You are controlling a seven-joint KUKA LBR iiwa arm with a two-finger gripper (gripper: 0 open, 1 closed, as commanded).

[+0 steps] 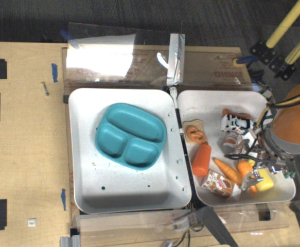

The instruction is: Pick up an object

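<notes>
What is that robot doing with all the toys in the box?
The robot arm is reaching into the right bin, which is full of toy food: a carrot, an orange bottle and something yellow. Its gripper is down by the yellow toy. The left bin holds a teal divided plate.

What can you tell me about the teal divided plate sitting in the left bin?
The teal divided plate looks like smooth moulded plastic, rounded, with three compartments: one long one at the far side and two smaller ones nearer the camera. It lies flat, turned at a slant, on the floor of the left bin, clear of the walls, nothing in it.
</notes>
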